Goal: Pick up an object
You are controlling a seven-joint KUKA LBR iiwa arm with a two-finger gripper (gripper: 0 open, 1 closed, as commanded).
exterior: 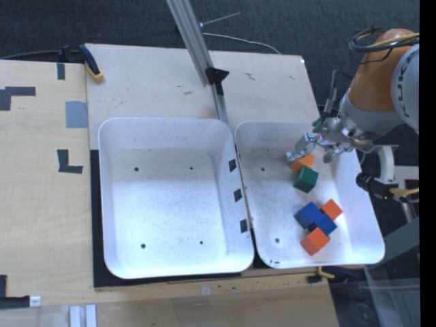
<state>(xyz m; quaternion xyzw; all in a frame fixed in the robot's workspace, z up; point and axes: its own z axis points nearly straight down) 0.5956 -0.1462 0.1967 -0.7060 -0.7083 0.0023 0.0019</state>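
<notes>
Pincer (300, 157) hovering over orange block (304, 161), spread unclear; green block (306, 179) at its 6 o'clock. Grasp step; next needing firm closing.

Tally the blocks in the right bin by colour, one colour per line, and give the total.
Orange blocks: 3
Blue blocks: 2
Green blocks: 1
Total: 6, all in the right bin.

Two white bins (170, 131), smooth matt plastic w/ dark speckling. Below the metal gripper (304, 152): matt painted-looking blocks, green (306, 179), blue (308, 214), orange (315, 240). Bench (41, 182) pale wood.
</notes>
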